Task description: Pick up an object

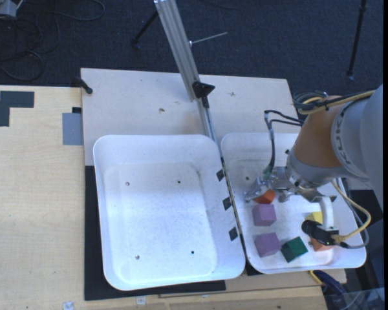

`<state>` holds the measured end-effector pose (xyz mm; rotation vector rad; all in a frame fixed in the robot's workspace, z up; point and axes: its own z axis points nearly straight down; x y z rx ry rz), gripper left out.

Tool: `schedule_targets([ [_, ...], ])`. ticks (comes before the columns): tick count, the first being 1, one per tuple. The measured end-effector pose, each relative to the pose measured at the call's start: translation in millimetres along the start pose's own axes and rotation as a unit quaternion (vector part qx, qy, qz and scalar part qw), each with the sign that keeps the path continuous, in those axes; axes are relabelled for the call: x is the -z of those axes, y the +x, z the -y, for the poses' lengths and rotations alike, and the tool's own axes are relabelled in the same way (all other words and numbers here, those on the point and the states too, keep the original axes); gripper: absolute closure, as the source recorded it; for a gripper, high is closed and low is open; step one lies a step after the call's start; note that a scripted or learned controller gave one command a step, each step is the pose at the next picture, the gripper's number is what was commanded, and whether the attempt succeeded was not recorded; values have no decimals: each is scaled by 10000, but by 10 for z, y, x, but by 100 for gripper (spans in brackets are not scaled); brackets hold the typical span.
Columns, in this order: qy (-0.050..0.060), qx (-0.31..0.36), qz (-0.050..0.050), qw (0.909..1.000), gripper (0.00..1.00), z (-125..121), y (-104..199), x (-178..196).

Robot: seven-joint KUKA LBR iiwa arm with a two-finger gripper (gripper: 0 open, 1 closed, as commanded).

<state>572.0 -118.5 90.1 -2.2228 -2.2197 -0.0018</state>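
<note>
Blocks, several, small, lying in the right-hand bin (pixel 246 148), which is the task's stock.

Bench (pixel 136 102): pale board, bearing two shallow white bins side by side, their inner rims touching. A slanted metal rail (pixel 181 47) rises from the bench behind them.

Left-hand bin (pixel 116 154): the larger in view, white, speckled.

Arm (pixel 339 141): grey with an orange band above the wrist, reaching in from the right over the right-hand bin, with cables looped beside it.

Gripper (pixel 264 191): lowered into the right-hand bin near its middle. Whether the fingers stand apart or together cannot be told; the metal parts there are too small and blurred.

Contents of the right-hand bin, by size:
- Purple block (pixel 264 214), near the bin's middle, just below the gripper.
- Second purple block (pixel 267 243), nearer the front rim, apart from the first.
- Green block (pixel 294 248), just beside the second purple block, on its right, tilted.
- Orange block (pixel 265 198), directly at the gripper's tip; whether it is gripped cannot be told.
- Yellow piece (pixel 315 217), toward the right wall, partly hidden by the arm's black fitting.
- Orange piece (pixel 321 244), at the front right corner, partly hidden.
</note>
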Motion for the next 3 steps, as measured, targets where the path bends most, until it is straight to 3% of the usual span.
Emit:
schedule_targets([
  [1, 10, -9, 1, 10000, 100, 14, -6, 114],
  [2, -17, 39, -12, 10000, 100, -37, 804, 1041],
  [3, 21, 36, -11, 10000, 100, -37, 1450, 994],
])
